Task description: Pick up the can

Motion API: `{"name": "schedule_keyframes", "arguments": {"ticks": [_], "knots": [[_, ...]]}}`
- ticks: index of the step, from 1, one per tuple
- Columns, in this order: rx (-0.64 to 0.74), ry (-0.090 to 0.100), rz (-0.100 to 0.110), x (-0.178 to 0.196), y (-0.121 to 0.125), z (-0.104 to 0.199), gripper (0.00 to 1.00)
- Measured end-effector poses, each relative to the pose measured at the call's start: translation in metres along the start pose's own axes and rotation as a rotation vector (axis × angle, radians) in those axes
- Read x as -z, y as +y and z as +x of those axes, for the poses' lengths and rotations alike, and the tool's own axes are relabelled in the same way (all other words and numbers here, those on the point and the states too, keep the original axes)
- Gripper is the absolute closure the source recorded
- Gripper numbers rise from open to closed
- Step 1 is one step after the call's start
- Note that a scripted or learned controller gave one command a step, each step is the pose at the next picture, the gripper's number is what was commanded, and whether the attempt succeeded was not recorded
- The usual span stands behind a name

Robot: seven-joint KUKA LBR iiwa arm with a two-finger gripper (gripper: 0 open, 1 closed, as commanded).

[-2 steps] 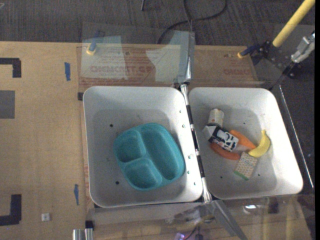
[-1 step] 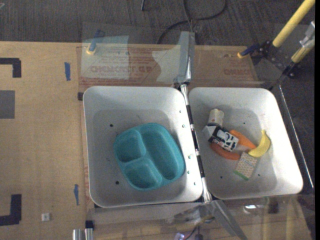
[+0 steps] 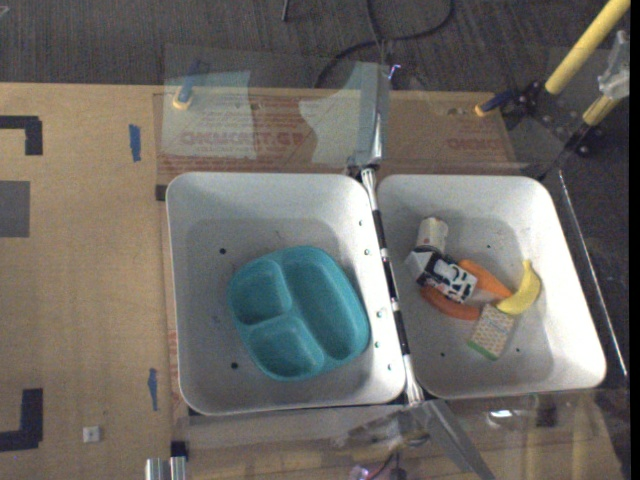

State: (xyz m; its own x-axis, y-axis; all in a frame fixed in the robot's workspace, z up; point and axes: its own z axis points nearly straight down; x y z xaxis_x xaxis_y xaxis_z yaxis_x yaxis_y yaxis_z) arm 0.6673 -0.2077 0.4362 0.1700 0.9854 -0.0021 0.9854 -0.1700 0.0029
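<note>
In the right bin (image 3: 560, 268), a small pale cylinder that looks like the can (image 3: 432, 233) lies on its side near the bin's left wall. A black-and-white patterned package (image 3: 449, 275) touches its lower end. Right below and beside that lie two orange carrot-shaped pieces (image 3: 452, 307), a yellow banana (image 3: 522, 290) and a small green-and-tan box (image 3: 490, 332). All of these sit close together in the middle of the bin.
The left bin (image 3: 200, 228) holds a teal divided plate (image 3: 297, 311). A metal divider (image 3: 385, 288) runs between the bins. Behind them lie clear panels (image 3: 260, 123) and a black cable (image 3: 400, 18). A yellow pole (image 3: 590, 33) with a clamp stands at the top right.
</note>
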Motion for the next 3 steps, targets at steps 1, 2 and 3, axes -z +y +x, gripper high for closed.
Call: {"name": "schedule_keyframes", "arguments": {"ticks": [1,2,3], "knots": [[-0.03,0.0,0.001,0.0,0.001,0.003,1.0],[-0.372,0.0,0.0,-0.001,0.001,-0.011,1.0],[-0.372,0.0,0.0,-0.001,0.001,-0.011,0.0]]}}
